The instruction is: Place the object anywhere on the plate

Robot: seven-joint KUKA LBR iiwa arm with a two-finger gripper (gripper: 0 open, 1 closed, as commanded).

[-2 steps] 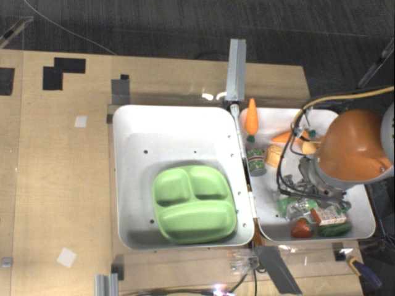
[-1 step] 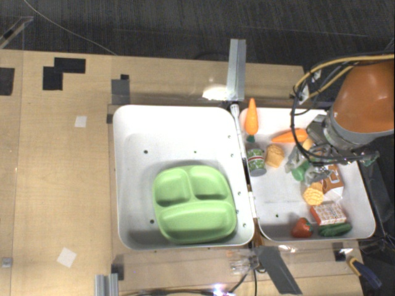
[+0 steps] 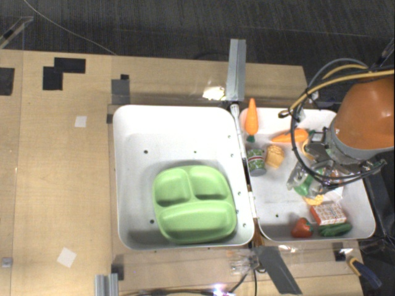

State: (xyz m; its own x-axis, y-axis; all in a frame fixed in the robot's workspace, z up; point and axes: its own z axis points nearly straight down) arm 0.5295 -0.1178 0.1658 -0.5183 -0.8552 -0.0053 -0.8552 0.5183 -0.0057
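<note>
A: Why is the tool (image 3: 308, 180) low in the right-hand bin (image 3: 364, 227)?
B: Likely picking; the toys lie around it. Grip state: cannot tell.
A: And the plate (image 3: 194, 205)?
B: Well to its left, awaiting an object.

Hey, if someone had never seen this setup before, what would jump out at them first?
Probably the bright green plate, a divided tray sitting alone in the left bin. Next, the arm's big orange band looming over the right bin, which is crowded with small toy foods: an upright carrot at the far left corner, a small can below it, and a red strawberry near the front edge.
</note>
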